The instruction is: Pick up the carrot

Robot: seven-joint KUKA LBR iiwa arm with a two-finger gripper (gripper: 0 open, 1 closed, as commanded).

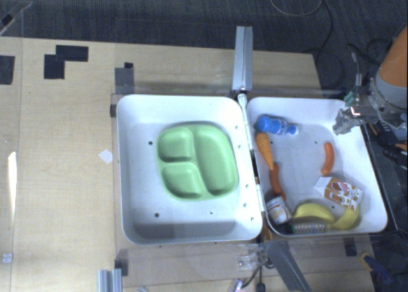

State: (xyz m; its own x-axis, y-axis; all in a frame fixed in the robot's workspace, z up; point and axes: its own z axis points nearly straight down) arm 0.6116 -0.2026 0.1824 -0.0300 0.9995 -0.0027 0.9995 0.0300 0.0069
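Note:
The carrot (264, 149) is orange and tapered. It lies along the left wall of the right bin (299, 150), just below a blue bottle (275, 125). My gripper (349, 117) hangs over the bin's upper right corner, well to the right of the carrot and apart from it. Nothing shows between its tips.
Also in the right bin are a red sausage (327, 158), a brownish sausage (276, 181), a small can (277, 208), a banana (326, 214), a snack carton (342, 193) and a dark brush (309, 227). The left bin (134, 176) holds a green divided plate (196, 160).

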